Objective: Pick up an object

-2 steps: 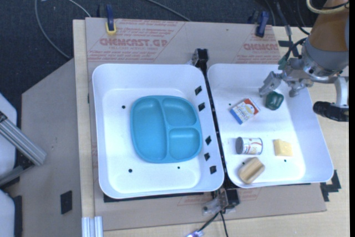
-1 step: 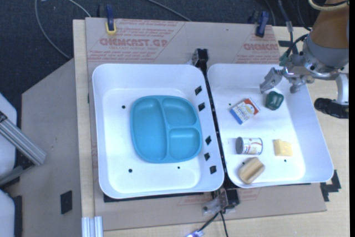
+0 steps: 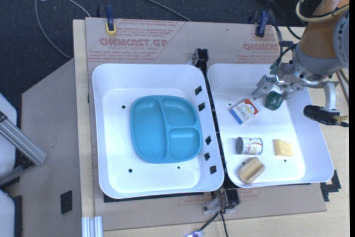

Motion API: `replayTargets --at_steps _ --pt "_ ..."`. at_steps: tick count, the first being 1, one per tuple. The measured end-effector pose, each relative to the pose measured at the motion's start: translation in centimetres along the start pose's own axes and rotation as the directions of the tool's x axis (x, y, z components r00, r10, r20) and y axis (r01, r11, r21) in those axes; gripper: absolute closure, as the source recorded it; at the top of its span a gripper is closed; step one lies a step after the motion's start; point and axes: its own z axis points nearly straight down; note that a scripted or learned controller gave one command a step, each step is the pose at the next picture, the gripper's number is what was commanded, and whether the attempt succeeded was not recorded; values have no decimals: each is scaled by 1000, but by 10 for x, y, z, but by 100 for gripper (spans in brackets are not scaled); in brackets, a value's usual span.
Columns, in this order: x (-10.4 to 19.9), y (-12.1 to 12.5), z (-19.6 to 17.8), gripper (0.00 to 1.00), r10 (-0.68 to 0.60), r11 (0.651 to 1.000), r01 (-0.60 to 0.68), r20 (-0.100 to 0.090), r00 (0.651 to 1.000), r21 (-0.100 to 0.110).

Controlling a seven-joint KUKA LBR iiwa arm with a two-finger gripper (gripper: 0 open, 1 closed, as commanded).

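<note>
I see the gripper (image 3: 273, 87) over the right bin's (image 3: 316, 169) far end, fingers spread moderately, with a dark green object (image 3: 273, 100) just below them; I cannot tell whether they grip it. It looks roundish, so I can't read a long axis. Just beside it lies a small blue-and-orange packet (image 3: 244, 110), tilted diagonally.

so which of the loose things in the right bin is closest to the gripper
The dark green object, right at the gripper; the blue-and-white packet, small can, yellow block and tan piece lie farther off.
</note>
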Motion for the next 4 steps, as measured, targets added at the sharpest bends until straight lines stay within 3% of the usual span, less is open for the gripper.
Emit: replayTargets --at_steps 1,2,3,4 --pt "-11 -2 46 0 3 1000 -3 3 1000 -6" --pt "-13 5 48 0 1 1000 -1 8 1000 -19" --pt "-16 6 35 100 2 1000 -2 14 1000 -28" --pt "-10 10 -28 100 0 1000 0 2 1000 -10"
